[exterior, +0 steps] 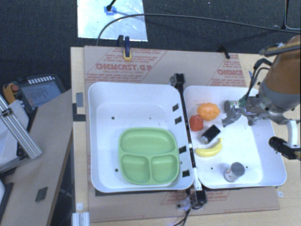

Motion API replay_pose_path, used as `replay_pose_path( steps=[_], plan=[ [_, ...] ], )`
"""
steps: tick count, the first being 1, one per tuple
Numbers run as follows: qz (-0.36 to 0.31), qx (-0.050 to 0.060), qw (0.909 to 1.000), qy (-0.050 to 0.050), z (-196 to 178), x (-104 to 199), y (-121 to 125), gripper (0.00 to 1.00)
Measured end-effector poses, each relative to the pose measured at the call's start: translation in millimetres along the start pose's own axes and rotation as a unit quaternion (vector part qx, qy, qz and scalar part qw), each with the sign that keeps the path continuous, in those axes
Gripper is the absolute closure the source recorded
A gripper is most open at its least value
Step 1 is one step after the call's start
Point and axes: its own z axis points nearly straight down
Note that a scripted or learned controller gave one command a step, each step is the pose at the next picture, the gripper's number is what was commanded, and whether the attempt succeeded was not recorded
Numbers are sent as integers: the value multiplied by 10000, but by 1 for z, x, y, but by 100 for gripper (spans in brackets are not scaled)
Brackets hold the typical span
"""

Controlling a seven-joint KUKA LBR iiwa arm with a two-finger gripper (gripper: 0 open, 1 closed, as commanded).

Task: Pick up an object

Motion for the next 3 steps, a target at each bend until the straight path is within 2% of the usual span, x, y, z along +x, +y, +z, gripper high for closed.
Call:
replay_pose_path(
  steps=[1, 3],
  plan=[
    [-10, -49, 10000, -8, -5, 0, 2, 0],
    [4, -33, 10000, -7, 83, -5, 9, 0]
  ],
)
